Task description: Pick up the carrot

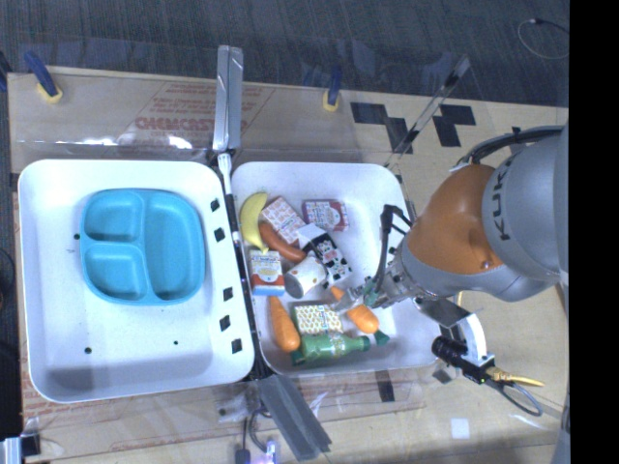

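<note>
The arm point(484, 230) is seen reaching in from the right over the right bin point(300, 174), with the pincer point(372, 293) lowered among the clutter near the bin's lower right. How far the pincer is opened cannot be told, since it is largely hidden beneath the wrist, and nothing can be seen held in it.

The carrot point(283, 325) is taken to be the long orange piece lying near the bin's lower left edge, just beside a patterned packet point(317, 318) and above a green bottle point(334, 347). A smaller orange item point(363, 318) lies just beside the pincer; whether it is another carrot cannot be told. A banana point(252, 217), a sausage point(280, 243) and a white cup point(305, 276) lie further up the bin. The left bin point(39, 259) carries a blue tray point(145, 245).

The step in hand is judged to be the descent toward a grasp, with nothing yet lifted. If the long carrot is meant, the pincer would need to be shifted left across the packet, aligned across the carrot's narrow width, and closed before lifting; crowding by the packet and bottle could spoil the grip.
</note>
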Controlling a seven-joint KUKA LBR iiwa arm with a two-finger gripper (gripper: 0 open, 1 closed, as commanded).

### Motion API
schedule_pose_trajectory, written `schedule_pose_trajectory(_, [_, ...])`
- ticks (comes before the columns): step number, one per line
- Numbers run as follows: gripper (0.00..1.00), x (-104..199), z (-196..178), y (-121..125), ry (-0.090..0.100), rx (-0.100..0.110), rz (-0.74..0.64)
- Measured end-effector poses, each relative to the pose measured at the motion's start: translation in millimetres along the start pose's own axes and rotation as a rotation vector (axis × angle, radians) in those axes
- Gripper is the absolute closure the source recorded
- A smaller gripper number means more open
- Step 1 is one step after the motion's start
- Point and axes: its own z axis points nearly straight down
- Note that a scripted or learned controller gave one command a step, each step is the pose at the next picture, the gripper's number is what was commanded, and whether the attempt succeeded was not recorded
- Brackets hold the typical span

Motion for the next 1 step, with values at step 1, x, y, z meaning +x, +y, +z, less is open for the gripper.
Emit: schedule_pose_trajectory(1, [1.00, 62.7, -69.6, 15.1, 0.006, 0.013, 0.043])
